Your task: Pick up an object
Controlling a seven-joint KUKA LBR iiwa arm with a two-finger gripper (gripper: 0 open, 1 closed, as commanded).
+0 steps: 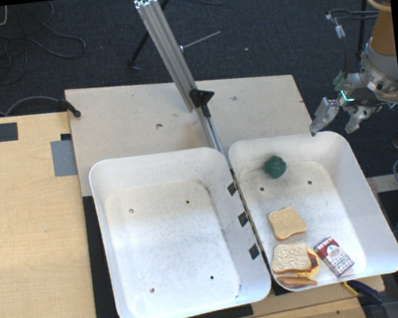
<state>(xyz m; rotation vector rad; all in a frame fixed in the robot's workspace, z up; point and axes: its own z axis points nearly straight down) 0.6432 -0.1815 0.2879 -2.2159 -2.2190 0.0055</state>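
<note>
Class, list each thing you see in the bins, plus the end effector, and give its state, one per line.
Green ball: loose, right bin.
Bread slice: lying flat.
Sandwich: flat, at the near wall.
Red packet: flat, beside sandwich.
End effector: open, outside the bin's far right corner, holding nothing.

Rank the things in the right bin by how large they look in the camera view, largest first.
1. Sandwich
2. Bread slice
3. Red and white packet, about alike with the bread slice, so that order is unsure
4. Green ball
</note>
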